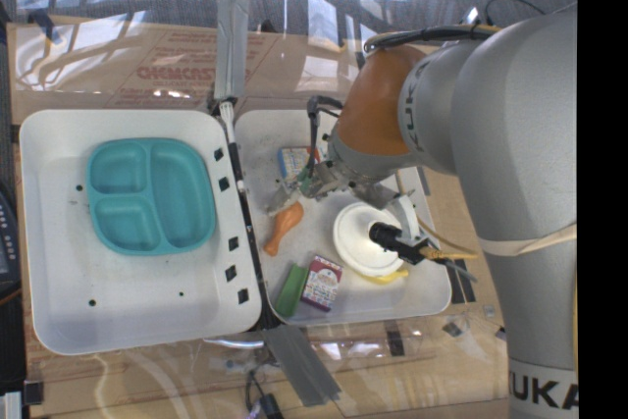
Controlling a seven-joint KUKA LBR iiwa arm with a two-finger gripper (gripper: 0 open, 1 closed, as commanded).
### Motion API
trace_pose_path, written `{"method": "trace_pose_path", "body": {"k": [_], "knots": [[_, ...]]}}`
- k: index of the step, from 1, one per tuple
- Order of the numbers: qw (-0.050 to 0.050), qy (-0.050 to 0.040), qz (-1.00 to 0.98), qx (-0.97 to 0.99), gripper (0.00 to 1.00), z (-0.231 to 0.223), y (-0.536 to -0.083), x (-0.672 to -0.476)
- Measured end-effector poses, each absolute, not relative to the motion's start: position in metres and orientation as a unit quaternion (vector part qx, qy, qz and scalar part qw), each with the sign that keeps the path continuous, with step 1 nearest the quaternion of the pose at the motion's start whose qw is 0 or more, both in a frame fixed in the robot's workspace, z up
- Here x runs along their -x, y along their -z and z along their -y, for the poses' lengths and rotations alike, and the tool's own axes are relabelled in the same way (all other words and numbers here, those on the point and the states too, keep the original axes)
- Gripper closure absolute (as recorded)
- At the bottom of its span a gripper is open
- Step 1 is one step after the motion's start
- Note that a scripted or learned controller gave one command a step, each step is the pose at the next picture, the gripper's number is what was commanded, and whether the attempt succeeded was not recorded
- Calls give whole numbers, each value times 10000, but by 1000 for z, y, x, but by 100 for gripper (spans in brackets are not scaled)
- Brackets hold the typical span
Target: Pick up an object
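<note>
While the arm reaches in from 3 o'clock, the gripper hangs low over the upper-middle floor of the right bin. State of gripper: cannot tell whether it is released or clenched; the wrist and dark clutter mask the tip. Nothing is seen held.

Likeliest target, by nearness: the carrot.
- Lies at about 7 o'clock from the gripper, close but apart from it.
- Rests flat on the bin floor, near the bin's left wall.
- Long axis runs roughly 1 o'clock to 7 o'clock, the upper end pointing toward the gripper.
- Open floor on both long sides, so a grasp across the narrow width looks workable.

Other things near:
- Blue box at about 10 o'clock from the gripper, just beside it; a second candidate.
- White dish at 5 o'clock, apart from the carrot.
- Carton and green piece at 6 o'clock, near the bin's lower edge, side by side and seemingly touching.
- Teal tray sits alone in the left bin, well apart at 9 o'clock.

Judgement: the move turns on a short shift toward 7 o'clock and a wrist turn to close across the carrot's axis, not along it.
</note>
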State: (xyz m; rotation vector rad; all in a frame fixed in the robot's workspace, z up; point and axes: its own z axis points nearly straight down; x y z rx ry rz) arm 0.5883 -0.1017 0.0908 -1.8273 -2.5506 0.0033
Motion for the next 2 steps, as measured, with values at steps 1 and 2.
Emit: {"method": "trace_pose_path", "body": {"k": [1, 2], "knots": [[14, -8, 8135, 5816, 100, 103, -101, -589], [14, -9, 7378, 6750, 100, 85, -211, -476]]}}
